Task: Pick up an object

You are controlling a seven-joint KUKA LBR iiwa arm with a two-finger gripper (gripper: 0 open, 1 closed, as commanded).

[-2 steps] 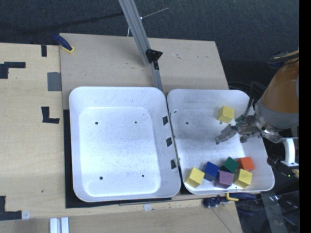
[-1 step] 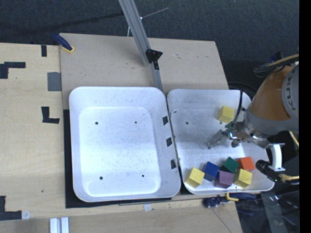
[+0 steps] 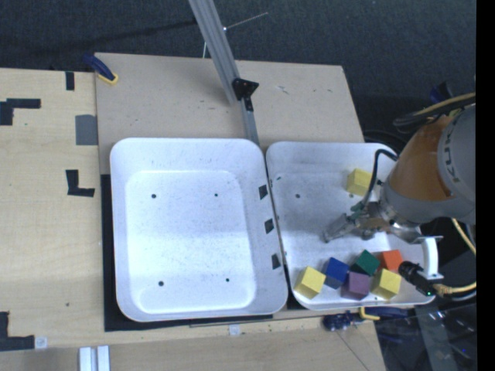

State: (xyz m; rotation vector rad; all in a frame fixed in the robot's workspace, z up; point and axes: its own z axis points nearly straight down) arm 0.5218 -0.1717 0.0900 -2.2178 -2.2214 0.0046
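Note:
My gripper (image 3: pixel 337 230) hangs over the middle of the right bin (image 3: pixel 309 168), its grey fingers pointing left and spread apart with nothing between them. A yellow block (image 3: pixel 358 181) lies up and to the right of the fingertips, near the bin's far side. Along the bin's near edge sits a cluster of blocks: yellow (image 3: pixel 311 281), blue (image 3: pixel 336 271), purple (image 3: pixel 358 284), green (image 3: pixel 366 262), orange (image 3: pixel 391 259) and another yellow (image 3: pixel 387 284). The arm's wrist covers part of the bin's right side.
The left bin (image 3: pixel 124 207) stands beside the right one on the wooden bench. A grey metal pole (image 3: pixel 216 37) slants in from the top and ends at a black clamp (image 3: pixel 244 89) behind the bins. Cables run at the right edge.

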